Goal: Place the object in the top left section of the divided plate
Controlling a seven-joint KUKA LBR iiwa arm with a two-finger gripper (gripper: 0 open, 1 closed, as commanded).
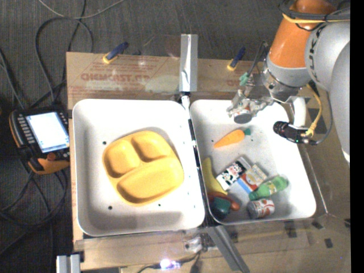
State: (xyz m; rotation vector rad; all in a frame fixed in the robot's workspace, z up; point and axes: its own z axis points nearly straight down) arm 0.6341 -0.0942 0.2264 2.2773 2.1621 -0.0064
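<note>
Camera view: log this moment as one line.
two-finger gripper: above right white bin, far end | toy orange carrot: lying in bin, below gripper | yellow divided plate: left white bin, nothing in its sections

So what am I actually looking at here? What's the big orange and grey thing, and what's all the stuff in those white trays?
You are looking down at a slant from a single camera fixed above a bench. The orange and grey thing is a robot arm reaching in from the right. At its end is a gripper, the part that picks things up; it hovers over the right bin, just above a toy carrot. Nothing can be seen held in it. Nearer the camera in that bin lie a banana, a small carton, a green bottle and a can. The left bin holds a yellow divided plate with three sections. The arm's job is to put an object in the plate's top left section.
</note>
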